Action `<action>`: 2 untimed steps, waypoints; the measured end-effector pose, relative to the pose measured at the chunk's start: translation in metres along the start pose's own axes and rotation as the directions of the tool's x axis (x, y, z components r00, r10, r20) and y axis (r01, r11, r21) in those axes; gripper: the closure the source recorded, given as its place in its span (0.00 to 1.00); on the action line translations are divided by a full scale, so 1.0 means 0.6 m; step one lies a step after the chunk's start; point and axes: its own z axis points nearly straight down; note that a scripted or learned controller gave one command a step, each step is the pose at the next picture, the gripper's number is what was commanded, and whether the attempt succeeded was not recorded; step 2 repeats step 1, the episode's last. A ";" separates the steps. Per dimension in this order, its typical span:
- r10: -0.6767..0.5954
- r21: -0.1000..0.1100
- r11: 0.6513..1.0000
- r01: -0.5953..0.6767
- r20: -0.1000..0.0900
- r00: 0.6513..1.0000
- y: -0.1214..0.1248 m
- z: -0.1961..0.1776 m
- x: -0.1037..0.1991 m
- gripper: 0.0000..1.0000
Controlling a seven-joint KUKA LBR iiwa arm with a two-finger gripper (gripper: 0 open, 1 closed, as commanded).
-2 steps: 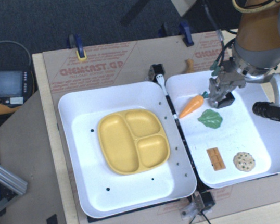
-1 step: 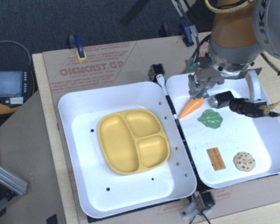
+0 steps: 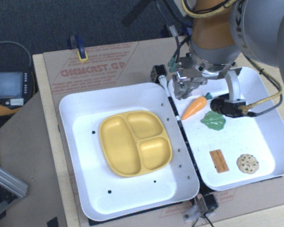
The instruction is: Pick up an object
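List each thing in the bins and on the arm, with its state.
Yellow tray: flat in left bin, compartments bare.
Carrot: lying loose, right bin.
Green leaf: lying flat.
Wafer: lying flat.
Cookie: lying flat.
Tool: above carrot, holding nothing visible.

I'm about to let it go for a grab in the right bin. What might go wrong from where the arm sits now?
1. The carrot lies against the wall between the bins, so a finger may hit that wall or push the carrot aside.
2. The green leaf lies close beside the carrot; a grab may catch both or neither.
3. The yellow cable loops low over the right bin and might snag.
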 end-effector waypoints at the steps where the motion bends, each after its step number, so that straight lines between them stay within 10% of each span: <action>1: 0.000 0.000 1.000 0.000 -0.001 1.000 0.023 -0.007 0.082 1.00; 2: 0.000 0.000 1.000 0.000 -0.001 1.000 0.023 -0.007 0.082 1.00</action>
